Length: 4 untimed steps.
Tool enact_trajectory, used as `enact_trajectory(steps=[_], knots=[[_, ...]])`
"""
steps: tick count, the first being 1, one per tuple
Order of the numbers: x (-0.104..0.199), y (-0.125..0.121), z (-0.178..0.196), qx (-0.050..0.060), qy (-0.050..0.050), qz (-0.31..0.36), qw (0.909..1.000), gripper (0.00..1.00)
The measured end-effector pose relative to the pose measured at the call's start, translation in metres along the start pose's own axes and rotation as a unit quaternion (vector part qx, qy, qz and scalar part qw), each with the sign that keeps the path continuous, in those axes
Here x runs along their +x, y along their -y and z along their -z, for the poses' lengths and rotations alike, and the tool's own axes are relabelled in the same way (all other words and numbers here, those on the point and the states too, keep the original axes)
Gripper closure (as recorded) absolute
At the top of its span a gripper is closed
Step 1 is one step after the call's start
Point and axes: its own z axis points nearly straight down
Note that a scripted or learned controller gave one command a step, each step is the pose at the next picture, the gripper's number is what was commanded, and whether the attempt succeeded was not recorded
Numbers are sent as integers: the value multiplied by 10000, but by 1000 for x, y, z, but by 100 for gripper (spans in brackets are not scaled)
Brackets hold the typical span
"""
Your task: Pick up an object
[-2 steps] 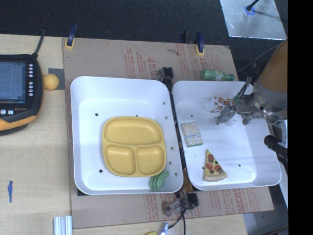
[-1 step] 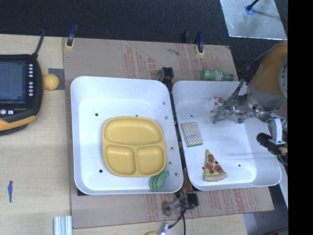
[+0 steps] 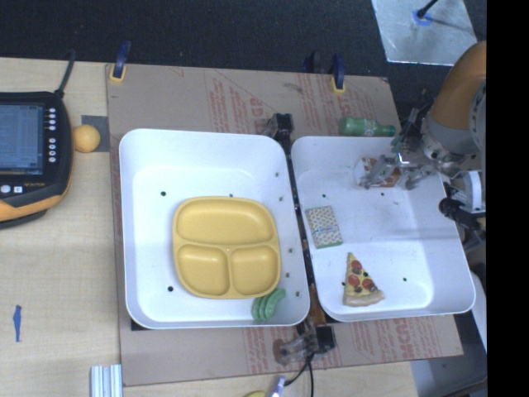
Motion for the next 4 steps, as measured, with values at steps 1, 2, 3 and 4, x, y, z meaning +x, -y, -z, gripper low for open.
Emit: enact_trajectory(steps=[1,2,3,4], knots=[[7,1,1,-16,46,-25,10000,0],[8,1,1,-15,54,-24,10000,0],[57,8,114,-174,52,-24,9998,0],[89,89,122,-144,57,-27,9999,0]])
